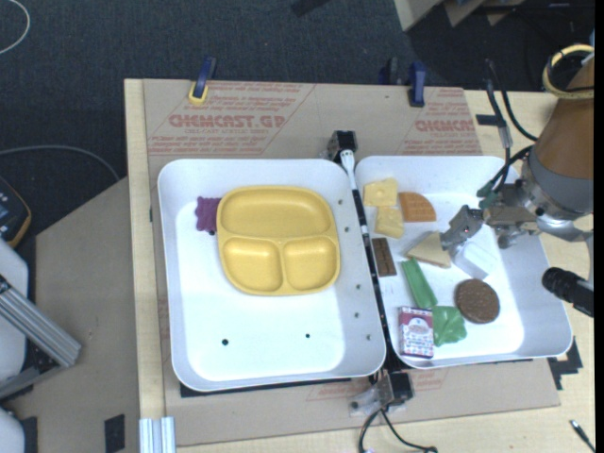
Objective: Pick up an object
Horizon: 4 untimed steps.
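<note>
My gripper [486, 232] hangs over the middle of the right bin [538, 295], reaching in from the right. It is open with nothing between its fingers. Its left finger [461, 226] is just above and to the right of a pale cheese wedge [429, 250]. Near it lie a round brown cookie [478, 301], a green pod-shaped toy [429, 302], a red and white packet [416, 332], two yellow cheese blocks [383, 206], an orange bread slice [416, 207] and a dark brown bar [382, 257].
The left bin [189, 319] holds a yellow divided plate [278, 239] with a purple item [207, 213] at its left edge. A raised ridge [363, 253] divides the two bins. Cables [500, 111] run behind the right bin.
</note>
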Motion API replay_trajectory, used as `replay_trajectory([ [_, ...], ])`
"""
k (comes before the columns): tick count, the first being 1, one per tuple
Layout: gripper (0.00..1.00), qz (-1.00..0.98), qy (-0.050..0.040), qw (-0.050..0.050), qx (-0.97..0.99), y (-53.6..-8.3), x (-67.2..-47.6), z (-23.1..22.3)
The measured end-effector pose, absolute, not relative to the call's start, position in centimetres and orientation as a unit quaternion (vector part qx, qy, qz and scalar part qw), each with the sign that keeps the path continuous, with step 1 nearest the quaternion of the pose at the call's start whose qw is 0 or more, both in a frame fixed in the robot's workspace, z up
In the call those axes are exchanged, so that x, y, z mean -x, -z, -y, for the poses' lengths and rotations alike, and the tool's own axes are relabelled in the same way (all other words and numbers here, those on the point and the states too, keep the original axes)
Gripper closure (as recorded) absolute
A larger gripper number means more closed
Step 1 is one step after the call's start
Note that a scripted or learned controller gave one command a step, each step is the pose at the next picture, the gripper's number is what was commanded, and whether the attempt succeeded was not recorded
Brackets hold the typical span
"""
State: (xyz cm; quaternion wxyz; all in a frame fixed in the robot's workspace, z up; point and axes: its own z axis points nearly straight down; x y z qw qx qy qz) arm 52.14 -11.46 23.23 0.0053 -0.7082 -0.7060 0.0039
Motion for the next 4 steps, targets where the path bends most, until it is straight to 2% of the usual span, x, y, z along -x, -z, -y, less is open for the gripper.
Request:
replay_trajectory([
  [1, 0.0, 0.707, -0.0002, 0.0, 0.707, -23.8, -52.4, 11.5],
  [2, 0.0, 0.707, -0.0015, 0.003, 0.707, -19.4, -52.7, 11.0],
  [4, 0.0, 0.707, -0.0016, 0.003, 0.708, -8.3, -52.0, 10.0],
])
